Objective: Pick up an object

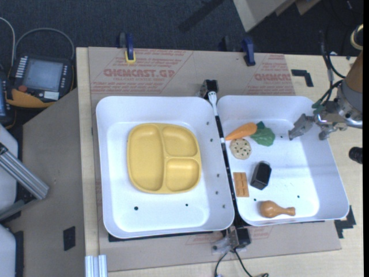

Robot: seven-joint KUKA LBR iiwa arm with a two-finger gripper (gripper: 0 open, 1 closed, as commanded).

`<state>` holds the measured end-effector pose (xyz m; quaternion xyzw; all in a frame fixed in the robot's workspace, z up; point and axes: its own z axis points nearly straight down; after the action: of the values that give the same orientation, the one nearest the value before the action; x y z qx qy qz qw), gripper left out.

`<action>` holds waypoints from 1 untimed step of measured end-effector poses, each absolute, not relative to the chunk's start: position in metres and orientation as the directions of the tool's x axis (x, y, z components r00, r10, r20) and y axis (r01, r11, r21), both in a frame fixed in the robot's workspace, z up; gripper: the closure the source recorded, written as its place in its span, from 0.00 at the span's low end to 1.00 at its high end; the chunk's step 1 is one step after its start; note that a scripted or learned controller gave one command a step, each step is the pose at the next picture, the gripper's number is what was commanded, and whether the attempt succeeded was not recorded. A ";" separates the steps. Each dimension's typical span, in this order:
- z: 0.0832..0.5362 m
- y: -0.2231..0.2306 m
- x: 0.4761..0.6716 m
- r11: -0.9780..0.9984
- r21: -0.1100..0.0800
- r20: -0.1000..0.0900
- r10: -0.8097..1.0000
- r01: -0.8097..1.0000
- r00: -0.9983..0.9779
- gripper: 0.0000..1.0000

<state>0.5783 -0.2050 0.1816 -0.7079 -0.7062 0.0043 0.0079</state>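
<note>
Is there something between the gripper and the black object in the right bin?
Nothing visible. The gripper hangs over the right bin's upper right part, and bare white floor lies between it and the black object.

Yellow tray (pixel 163 157) in left bin (pixel 109 154), gripper (pixel 311 127) over right bin (pixel 328 172)

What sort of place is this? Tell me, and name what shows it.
Probably a robotics lab test bench. Two white bins sit on a clamped board, toy food such as a carrot lies inside one, and a teach pendant rests beside it.
</note>
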 end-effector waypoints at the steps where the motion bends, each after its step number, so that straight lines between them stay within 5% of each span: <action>1: 0.187 -0.205 0.581 0.001 -0.007 0.002 1.000 1.000 -0.001 0.00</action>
<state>0.5811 -0.2046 0.1874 -0.7069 -0.7073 0.0016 0.0032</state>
